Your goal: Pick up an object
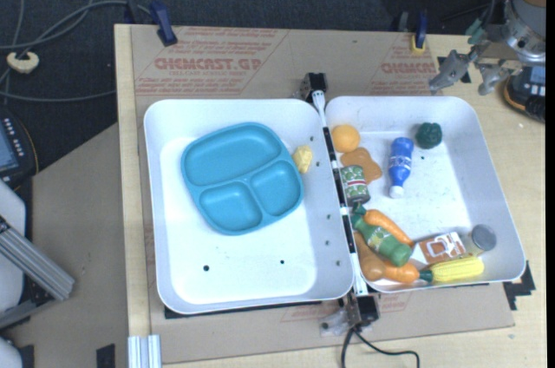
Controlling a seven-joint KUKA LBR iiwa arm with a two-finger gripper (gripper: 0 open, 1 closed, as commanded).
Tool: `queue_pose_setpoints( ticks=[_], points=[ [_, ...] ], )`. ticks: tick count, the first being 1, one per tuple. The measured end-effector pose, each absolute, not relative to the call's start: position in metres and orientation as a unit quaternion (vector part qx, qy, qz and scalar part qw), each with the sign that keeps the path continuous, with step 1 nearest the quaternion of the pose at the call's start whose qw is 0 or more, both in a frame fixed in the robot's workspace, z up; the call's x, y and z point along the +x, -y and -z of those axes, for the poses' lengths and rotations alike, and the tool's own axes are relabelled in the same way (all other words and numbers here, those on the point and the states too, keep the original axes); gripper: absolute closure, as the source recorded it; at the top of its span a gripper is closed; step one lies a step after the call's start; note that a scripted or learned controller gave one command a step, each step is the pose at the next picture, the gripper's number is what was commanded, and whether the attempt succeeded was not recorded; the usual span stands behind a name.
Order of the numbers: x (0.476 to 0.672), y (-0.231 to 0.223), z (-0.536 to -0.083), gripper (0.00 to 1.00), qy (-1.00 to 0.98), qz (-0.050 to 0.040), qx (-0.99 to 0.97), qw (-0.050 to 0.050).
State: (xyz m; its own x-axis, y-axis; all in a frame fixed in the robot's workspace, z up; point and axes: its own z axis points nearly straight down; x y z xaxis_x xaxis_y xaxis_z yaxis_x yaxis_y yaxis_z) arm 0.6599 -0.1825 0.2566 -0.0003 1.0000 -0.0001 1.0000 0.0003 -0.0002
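Note:
My gripper (468, 77) hangs above the bench just past the far edge of the right bin (455, 193), fingers spread and nothing between them. In that bin lie an orange ball (346, 137), a blue bottle (400, 165), a dark green lump (427, 134), a small green can (354, 184), a carrot (387, 227), a yellow corn cob (457, 271), a small orange-and-white carton (442, 247) and a grey round lid (482, 238). The left bin (234, 266) holds a blue divided plate (241, 177) and a small yellow piece (303, 158).
The bins sit side by side on a cardboard sheet (217, 54) held by blue clamps (161, 21). Most items in the right bin crowd its left side and near corner. Cables lie on the dark floor at the left.

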Motion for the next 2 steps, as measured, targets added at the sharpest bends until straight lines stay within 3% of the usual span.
queue_pose_setpoints(
  ticks=[1,2],
  points=[
    [0.654,0.188,-0.128,0.0,0.707,-0.0028,-0.708,0.005],
    [0.652,0.136,-0.088,0.0,0.708,0.0018,-0.706,-0.004]
  ],
)
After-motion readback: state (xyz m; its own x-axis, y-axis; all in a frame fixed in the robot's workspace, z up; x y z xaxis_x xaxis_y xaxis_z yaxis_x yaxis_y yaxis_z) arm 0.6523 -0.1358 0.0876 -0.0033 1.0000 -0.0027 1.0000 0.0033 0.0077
